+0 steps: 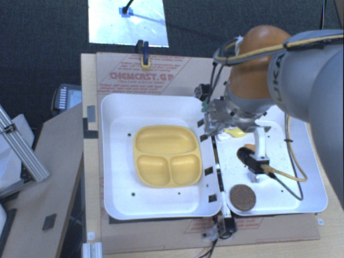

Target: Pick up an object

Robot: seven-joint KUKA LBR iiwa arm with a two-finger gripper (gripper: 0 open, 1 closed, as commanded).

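Note:
My gripper [213, 123] hangs low over the left edge of the right bin [301, 195], under the grey arm with its orange band. Just right of it a small yellow object [234, 133] lies in that bin, partly hidden by the wrist. A small orange piece [250, 147] shows a little further to the right and nearer the front. A round brown disc [243, 196] lies flat near the bin's front left corner, well apart from the gripper.
The left bin [115, 144] holds a yellow divided plate [166, 156] with three compartments. A low wall [215, 165] separates the two bins. The arm covers much of the right bin's back part.

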